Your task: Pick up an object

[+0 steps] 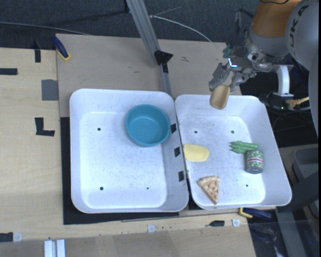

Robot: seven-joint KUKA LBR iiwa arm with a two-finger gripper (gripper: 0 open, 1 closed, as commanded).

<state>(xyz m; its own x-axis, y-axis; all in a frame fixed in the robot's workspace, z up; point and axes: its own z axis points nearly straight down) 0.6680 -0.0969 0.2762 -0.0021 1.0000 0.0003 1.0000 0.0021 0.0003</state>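
My gripper hangs over the back edge of the right bin, shut on a tan rounded object that dangles below its fingers, clear of the bin floor. On the right bin's floor lie a yellow oval piece, a pizza slice near the front, a green leafy item and a small green can at the right. A blue bowl sits in the left bin, near its back right corner.
A slanted metal pole runs from the top down to the gap between the bins. Cables and the arm's grey body crowd the upper right. Black tape marks lie on the bench at left.
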